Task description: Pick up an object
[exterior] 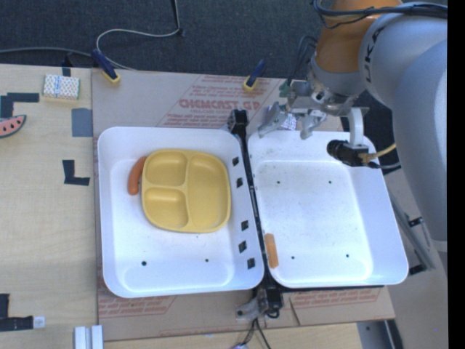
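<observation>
A yellow divided plate [185, 190] lies in the left bin [120, 267]. An orange carrot-like piece [134, 177] rests against the plate's left edge. A second small orange piece [271, 249] lies at the left wall of the right bin [378, 260], near its front. My gripper [288, 122] hangs over the back edge of the right bin, fingers spread apart with nothing between them. It is well away from both orange pieces.
A black clip divider [245, 195] runs between the two bins. Blue and yellow clamps [106, 65] hold the cardboard at the back. A cable [138, 31] loops behind the bench. The grey arm [414, 86] fills the right side.
</observation>
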You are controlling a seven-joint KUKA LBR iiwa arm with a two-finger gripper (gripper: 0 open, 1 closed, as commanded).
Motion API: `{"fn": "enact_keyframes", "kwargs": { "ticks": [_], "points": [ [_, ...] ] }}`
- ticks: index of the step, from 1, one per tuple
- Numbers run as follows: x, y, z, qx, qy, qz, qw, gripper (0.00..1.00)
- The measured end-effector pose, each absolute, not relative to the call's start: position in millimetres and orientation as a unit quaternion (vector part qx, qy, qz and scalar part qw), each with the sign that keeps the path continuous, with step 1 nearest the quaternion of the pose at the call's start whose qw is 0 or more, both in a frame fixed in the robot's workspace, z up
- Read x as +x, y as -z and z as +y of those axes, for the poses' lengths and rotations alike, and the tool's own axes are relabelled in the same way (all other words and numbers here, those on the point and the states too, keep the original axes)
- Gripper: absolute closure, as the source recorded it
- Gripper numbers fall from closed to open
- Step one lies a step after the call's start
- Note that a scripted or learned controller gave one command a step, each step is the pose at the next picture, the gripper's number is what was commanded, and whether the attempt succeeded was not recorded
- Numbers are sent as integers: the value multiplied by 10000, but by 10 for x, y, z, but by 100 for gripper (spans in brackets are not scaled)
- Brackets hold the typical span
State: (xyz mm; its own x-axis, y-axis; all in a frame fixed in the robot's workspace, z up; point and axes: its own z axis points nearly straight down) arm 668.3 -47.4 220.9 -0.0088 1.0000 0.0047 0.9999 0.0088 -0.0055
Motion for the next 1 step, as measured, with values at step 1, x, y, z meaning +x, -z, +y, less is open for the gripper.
{"fn": "enact_keyframes", "kwargs": {
  "ticks": [1],
  "points": [
    [6685, -2303, -466, -7036, 4, -7106, 44, 100]
  ]
}}
